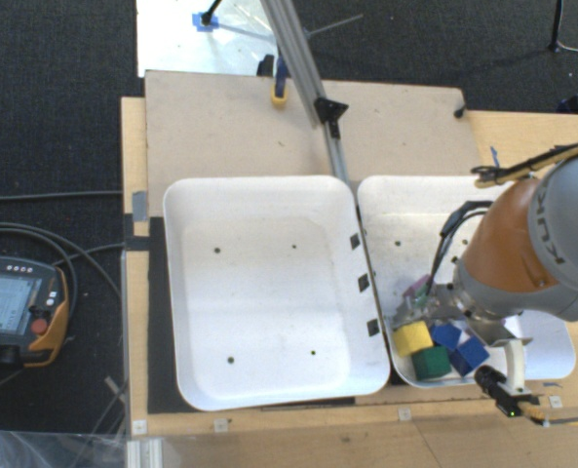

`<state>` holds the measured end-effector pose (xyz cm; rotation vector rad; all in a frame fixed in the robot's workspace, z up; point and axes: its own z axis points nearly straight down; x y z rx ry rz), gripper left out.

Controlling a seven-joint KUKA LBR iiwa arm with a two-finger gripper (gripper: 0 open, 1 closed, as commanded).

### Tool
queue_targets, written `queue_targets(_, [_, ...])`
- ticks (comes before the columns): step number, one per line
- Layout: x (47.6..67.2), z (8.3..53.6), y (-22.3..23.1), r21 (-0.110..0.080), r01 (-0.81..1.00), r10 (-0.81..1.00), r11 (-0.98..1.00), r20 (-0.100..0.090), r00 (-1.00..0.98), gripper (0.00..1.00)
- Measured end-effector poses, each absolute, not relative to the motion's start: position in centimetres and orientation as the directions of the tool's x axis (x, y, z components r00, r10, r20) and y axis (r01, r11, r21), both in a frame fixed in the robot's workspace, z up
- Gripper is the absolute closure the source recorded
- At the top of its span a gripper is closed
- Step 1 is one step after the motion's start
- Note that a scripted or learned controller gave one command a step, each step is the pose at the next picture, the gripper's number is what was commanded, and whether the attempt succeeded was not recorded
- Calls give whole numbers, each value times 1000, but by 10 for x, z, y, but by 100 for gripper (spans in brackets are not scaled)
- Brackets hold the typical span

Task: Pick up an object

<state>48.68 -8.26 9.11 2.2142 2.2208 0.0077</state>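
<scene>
1. Grey letters on the arm (552,242) run vertically, too partial to read.
2. Yellow block (412,337), green block (430,363) and blue blocks (459,347) cluster in the right bin's (396,213) near corner.
3. The gripper (435,310) sits above them; its state cannot be told.

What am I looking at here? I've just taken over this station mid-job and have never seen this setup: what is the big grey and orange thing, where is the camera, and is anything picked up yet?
You are seeing one camera fixed above a bench, looking down at a slant. The big grey and orange thing is a robot arm reaching in from the right of the picture. Its claw hangs low over the near corner of the right bin, and from this angle I cannot tell whether anything is held.

Two shallow white bins sit side by side. Clustered in that corner of the right bin are a yellow block, a green block and two blue blocks. The left bin lies beside it. The device on the floor at the far left is a handheld controller.
</scene>
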Motion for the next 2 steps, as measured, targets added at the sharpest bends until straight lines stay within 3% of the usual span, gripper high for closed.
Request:
queue_targets(1, [511, 91, -139, 4, 1000, 1000, -2, -4, 2, 0])
queue_targets(2, [564, 91, -78, 7, 1000, 1000, 12, 2, -12, 0])
